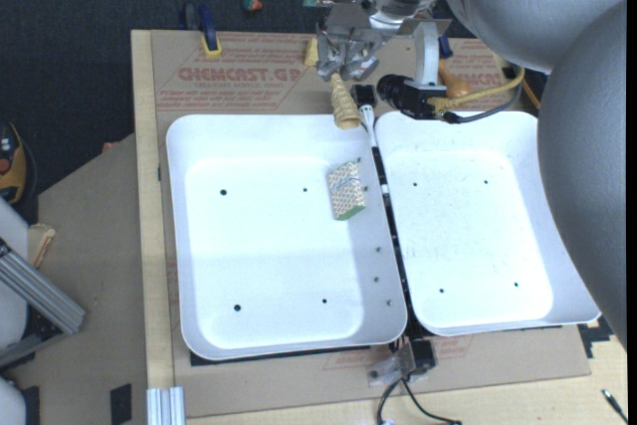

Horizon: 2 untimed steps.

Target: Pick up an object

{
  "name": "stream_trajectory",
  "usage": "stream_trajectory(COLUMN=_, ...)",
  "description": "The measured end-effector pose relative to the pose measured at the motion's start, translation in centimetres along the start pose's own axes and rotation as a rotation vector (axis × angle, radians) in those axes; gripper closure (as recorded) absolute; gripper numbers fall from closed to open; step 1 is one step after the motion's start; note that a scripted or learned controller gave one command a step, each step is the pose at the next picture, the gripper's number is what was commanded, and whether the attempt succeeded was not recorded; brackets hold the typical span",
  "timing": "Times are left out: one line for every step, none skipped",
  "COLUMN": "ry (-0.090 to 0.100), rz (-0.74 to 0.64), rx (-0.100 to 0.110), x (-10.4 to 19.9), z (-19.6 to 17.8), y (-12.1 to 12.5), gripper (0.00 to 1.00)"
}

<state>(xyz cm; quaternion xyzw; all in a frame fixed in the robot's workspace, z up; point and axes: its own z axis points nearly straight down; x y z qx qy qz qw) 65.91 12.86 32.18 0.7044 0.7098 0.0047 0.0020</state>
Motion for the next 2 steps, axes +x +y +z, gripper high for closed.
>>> stream_trajectory(ry=-0.006, rz=0.014, rx=0.015, x=-7.0, z=1.2, y=-5.4, gripper=1.00)
stream_trajectory(ry=-0.002, rz=0.003, rx=0.015, x=-2.2, z=0.3, y=-11.4, gripper=1.00)
